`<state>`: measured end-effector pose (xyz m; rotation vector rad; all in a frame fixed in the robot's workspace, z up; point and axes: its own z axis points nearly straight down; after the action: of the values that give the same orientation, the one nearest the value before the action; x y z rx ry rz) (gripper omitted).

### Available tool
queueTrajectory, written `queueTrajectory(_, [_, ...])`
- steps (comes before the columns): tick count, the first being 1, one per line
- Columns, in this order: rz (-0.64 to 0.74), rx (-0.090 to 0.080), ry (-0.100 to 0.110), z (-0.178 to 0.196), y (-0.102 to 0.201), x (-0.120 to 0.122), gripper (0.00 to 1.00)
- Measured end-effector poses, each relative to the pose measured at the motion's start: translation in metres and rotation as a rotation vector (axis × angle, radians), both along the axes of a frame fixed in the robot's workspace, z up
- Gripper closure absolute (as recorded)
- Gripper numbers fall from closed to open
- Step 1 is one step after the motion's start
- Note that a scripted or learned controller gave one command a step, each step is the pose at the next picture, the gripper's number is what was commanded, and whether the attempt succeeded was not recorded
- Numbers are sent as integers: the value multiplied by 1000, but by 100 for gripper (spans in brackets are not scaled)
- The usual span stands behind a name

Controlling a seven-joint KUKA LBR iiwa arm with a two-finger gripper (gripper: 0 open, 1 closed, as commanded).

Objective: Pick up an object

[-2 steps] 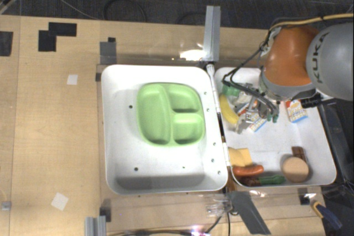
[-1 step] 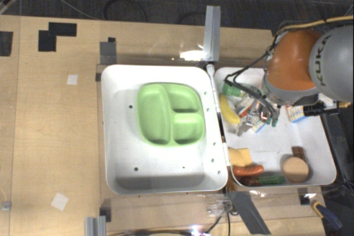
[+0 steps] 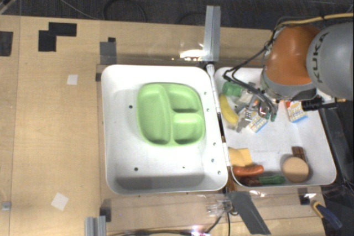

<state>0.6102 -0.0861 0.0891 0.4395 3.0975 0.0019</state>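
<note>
Two white bins: the left (image 3: 119, 135) holds a green tray (image 3: 168, 113), the right (image 3: 315, 143) toy food; fingers (image 3: 251, 113) state unclear.

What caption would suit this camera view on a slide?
The gripper hangs over the right bin of small objects; a green divided plate lies in the left bin.
</note>
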Motion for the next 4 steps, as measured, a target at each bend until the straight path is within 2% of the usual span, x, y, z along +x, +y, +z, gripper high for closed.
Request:
queueTrajectory(1, [-110, 2, -3, 1, -15, -39, 0])
queueTrajectory(2, [-137, 1, -1, 0, -55, -19, 0])
queueTrajectory(3, [-217, 4, 1, 0, -1, 9, 0])
queueTrajectory(4, [-304, 5, -2, 1, 2, -24, 0])
